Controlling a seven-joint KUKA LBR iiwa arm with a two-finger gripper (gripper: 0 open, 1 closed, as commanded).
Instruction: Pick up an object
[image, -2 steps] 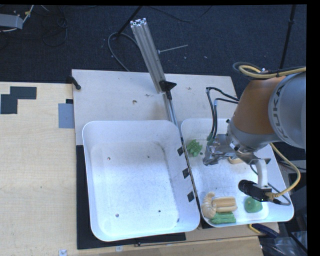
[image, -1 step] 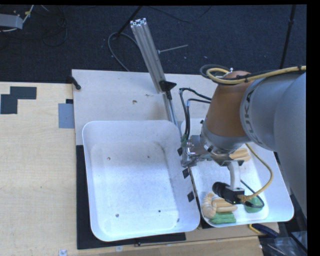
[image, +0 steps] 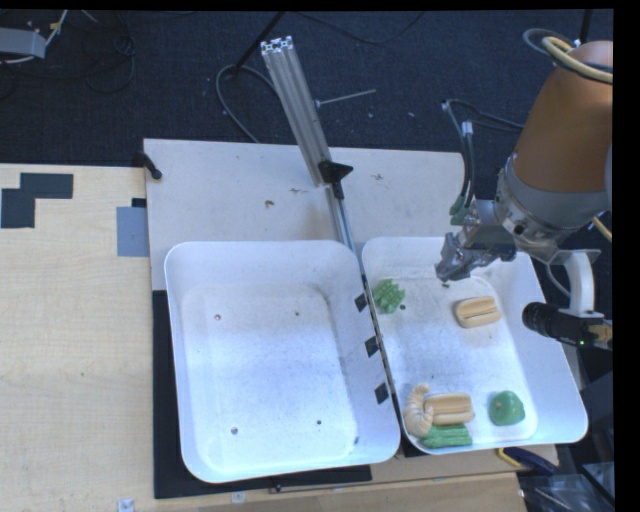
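Above the right bin, the gripper hangs with a grasp I cannot tell, just left of the hot-dog bun, whose long axis lies left to right.

Dark two-finger pincer: fingertips too small and dark for their spread to be made out; nothing can be discerned between them. Grey arm with orange band: cut off by the upper right edge. Small cluster at the near corner of the right-hand shallow white bin: a tan bun-shaped piece partly overlaps a pale curled piece and a green flat piece; their outlines are merged. Small green leafy lump: identity too blurred to settle. Pale wooden worktop: cropped at left and bottom.
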